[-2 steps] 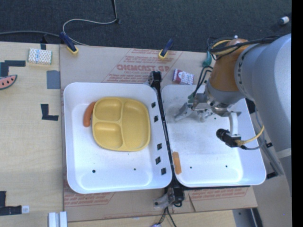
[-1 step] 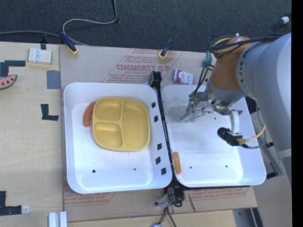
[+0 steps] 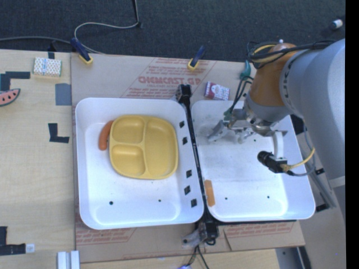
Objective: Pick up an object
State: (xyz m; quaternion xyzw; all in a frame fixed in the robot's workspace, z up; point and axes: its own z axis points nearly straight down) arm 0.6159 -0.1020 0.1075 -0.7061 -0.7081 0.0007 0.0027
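My gripper (image 3: pixel 229 134) hangs over the upper left part of the right bin (image 3: pixel 291 206), below the orange-banded wrist. Its two grey fingers (image 3: pixel 216 133) stand spread and open, with only bare white bin floor between them. A small orange object (image 3: pixel 208 192) lies against the right bin's left wall, well below the gripper. In the left bin (image 3: pixel 134 214) a yellow divided plate (image 3: pixel 143 147) lies flat. An orange sausage-shaped thing (image 3: pixel 103 136) is tucked against the plate's left edge.
A black divider with clips (image 3: pixel 189 150) runs between the bins. A red-and-white packet (image 3: pixel 216 91) lies on the cardboard behind the right bin. Blue-and-yellow clamps (image 3: pixel 82 50) (image 3: pixel 196 58) grip the cardboard's far edge. A black cable connector (image 3: pixel 272 161) hangs from the arm over the right bin.
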